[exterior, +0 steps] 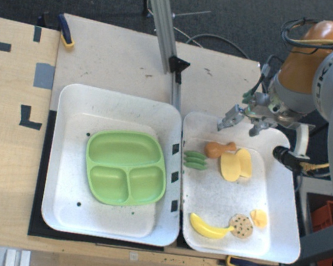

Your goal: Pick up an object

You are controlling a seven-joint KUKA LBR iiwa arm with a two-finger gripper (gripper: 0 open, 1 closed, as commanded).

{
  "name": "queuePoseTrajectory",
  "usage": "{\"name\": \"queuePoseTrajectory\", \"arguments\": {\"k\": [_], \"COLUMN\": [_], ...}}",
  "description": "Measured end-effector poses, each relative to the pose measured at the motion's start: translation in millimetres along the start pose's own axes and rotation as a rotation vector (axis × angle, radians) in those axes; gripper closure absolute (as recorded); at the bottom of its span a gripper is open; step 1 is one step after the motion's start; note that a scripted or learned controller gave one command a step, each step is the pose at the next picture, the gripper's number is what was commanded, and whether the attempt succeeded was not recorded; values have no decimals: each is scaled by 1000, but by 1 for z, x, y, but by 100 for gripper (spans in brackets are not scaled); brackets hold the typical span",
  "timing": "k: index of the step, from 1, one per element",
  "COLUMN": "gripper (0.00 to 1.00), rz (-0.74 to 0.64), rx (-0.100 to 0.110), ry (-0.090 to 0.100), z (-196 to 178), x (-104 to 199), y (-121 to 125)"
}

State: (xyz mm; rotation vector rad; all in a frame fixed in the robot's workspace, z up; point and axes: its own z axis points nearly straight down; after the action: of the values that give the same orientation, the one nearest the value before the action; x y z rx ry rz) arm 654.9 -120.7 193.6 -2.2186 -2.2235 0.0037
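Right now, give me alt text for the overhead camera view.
The end effector hovers open above the right bin's far edge, holding nothing. That bin has toy food, including a banana and cookie; the left bin holds a green divided plate.

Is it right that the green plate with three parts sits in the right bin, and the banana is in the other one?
Not quite. The camera view shows the green plate in the left bin, not the right one. The banana is indeed in the other one, the right bin.
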Motion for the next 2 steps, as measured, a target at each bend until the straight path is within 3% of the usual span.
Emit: {"name": "queuePoseTrajectory", "arguments": {"k": [1, 2], "gripper": [0, 0], "rz": [0, 0], "rx": [0, 4], "ry": [0, 0], "z": [0, 44], "x": [0, 2], "y": [0, 0]}}
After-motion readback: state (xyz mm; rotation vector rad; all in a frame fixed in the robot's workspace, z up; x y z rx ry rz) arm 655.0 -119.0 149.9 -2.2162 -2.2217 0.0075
